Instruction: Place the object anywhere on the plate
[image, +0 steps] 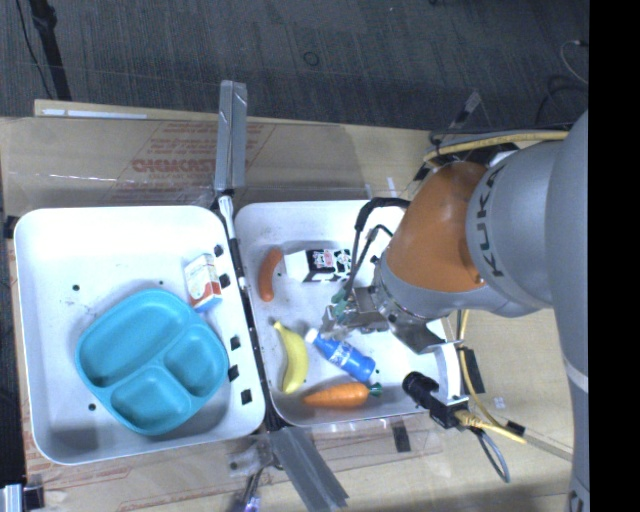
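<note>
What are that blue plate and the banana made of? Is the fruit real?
The blue plate looks like moulded plastic: one even colour, smooth, three rounded compartments. The banana is probably plastic play food, uniformly yellow with no spots, though this view cannot settle it.

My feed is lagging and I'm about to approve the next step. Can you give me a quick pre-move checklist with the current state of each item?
1. Plate free to receive: the blue divided plate lies in the left bin, its compartments bare. Ok.
2. Gripper position: the gripper is over the right bin, near the blue bottle. Ok.
3. Object held: nothing seen gripped. Cannot tell.
4. Crowding: banana and carrot lie close to the bottle. Not ok for a clean pick.
5. Path to plate: a small carton sits beside the plate's far edge, off the plate. Ok.
6. Sausage lies apart from the gripper. Ok.
</note>
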